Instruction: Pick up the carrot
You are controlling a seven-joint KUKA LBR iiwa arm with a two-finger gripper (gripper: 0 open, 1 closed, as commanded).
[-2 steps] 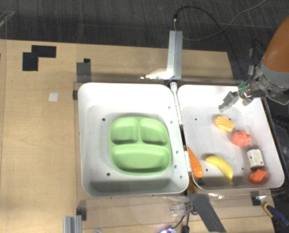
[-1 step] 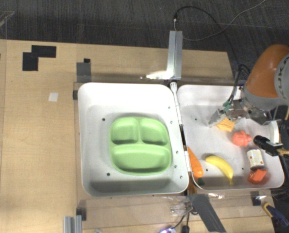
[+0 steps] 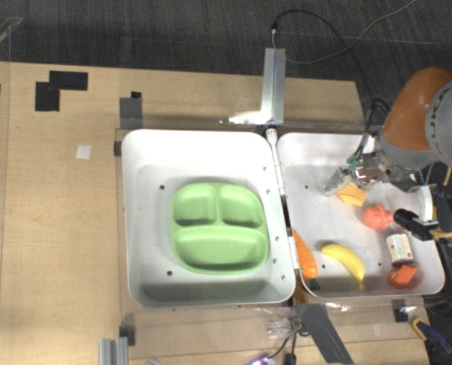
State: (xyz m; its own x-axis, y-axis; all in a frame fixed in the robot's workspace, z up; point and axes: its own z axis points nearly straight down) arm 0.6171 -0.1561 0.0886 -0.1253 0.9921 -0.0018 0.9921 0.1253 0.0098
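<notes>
— Starting far left: green plate (image 3: 218, 226) in the left bin (image 3: 146, 204), well off from the gripper (image 3: 356, 172) and across the dividing wall. Any hazard there?

— Little. Only matters if overshooting the wall.

— Next, the carrot (image 3: 307, 257)?

— Lies below-left of the gripper, pressed along the near-left wall of the right bin (image 3: 309, 158), well apart from the gripper. Probably the main trouble: too tight against the wall (hardly any room on that side), so likely to scrape the rim or squeeze the carrot out sideways.

— And just right of it?

— Banana (image 3: 343, 261), close beside the carrot, below the gripper. Easy to grab by mistake, or to nudge into the carrot.

— Nearer the gripper?

— Yellow piece (image 3: 352, 196) just beneath it, perhaps touching; pink lump (image 3: 376, 217) and small bottle (image 3: 399, 248) down to the right. Could snag or drag the yellow piece along on leaving.

— Gripper's state?

— Cannot tell how far open, nor whether anything sits in it; too small and shadowed under the wrist.
</notes>
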